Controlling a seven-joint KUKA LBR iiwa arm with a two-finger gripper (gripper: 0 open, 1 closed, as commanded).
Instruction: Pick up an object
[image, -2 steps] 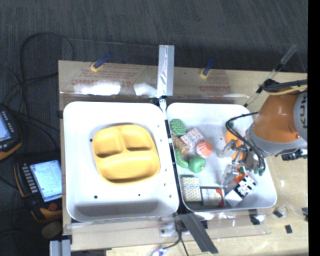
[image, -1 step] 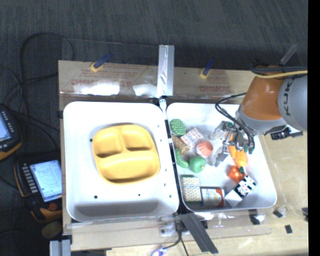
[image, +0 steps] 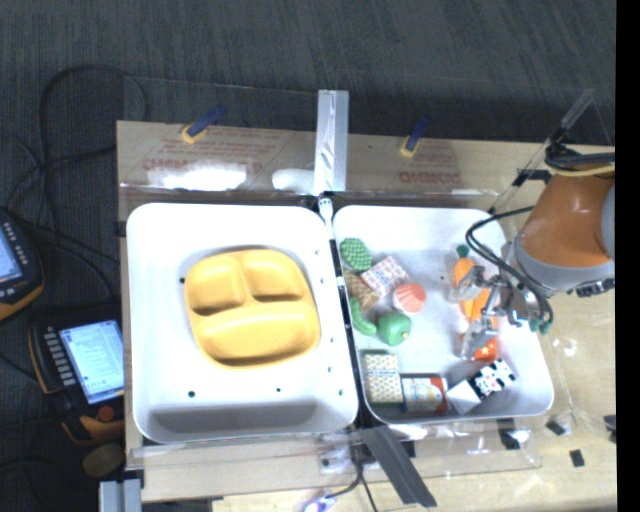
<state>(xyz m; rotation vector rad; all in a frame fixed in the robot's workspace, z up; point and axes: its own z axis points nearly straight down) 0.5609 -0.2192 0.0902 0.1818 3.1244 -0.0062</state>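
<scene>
We have the arm (image: 570, 235) reaching in from the right, with the end effector (image: 487, 318) down over the right side of the right bin (image: 440, 222). Cables and hardware crowd that spot, so we cannot tell how wide it stands or whether anything sits in it.

The objects to choose from all lie in this bin. Just under the end effector are small orange pieces (image: 463, 272), too jumbled to name. Near the bin's near-right corner lies a black-and-white item (image: 492, 380), beside a can (image: 422, 393) and a patterned box (image: 381, 377). Towards the left wall, a green pepper (image: 389, 325), a pink ball (image: 408, 296), a small carton (image: 384, 273) and a green leafy toy (image: 353, 252) touch one another in a cluster. The left bin (image: 150, 300) carries a yellow tray (image: 252, 303).

To do this step well, we judge it best to commit to one piece standing apart from its neighbours, centre over it, and descend straight. The cluster at left risks a two-object pinch; the orange pieces are closest but small, so alignment matters.
</scene>
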